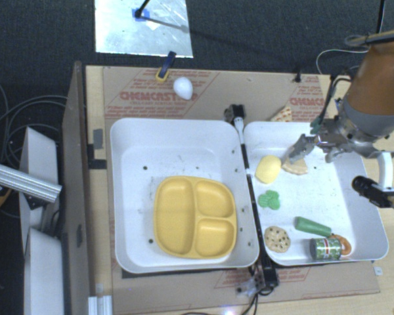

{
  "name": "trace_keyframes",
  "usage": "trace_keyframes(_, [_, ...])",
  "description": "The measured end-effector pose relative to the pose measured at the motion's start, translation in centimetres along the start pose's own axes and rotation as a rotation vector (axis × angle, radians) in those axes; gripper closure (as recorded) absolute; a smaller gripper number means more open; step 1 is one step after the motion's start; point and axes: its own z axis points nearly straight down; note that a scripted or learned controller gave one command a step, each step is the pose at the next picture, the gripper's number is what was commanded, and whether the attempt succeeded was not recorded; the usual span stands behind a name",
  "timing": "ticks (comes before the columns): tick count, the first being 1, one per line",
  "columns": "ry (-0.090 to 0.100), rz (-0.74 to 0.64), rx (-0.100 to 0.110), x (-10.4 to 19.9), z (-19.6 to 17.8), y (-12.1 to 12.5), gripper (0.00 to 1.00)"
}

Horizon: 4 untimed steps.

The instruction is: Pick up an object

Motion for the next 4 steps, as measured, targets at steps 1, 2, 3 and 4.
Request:
trace_keyframes(1, [0.001, 0.007, 0.007, -2.6, 5.9, -5.6, 0.0])
trace_keyframes(2, [0.001, -0.001, -0.004, -0.7, 15.2, -0.9, 0.0])
trace_keyframes(3, [-0.001, 0.007, -0.007, -2.3, 14.6, -6.5, 0.0])
trace_keyframes(4, [-0.004, 0.001, -0.011, 0.4, 14.6, -7.9, 0.0])
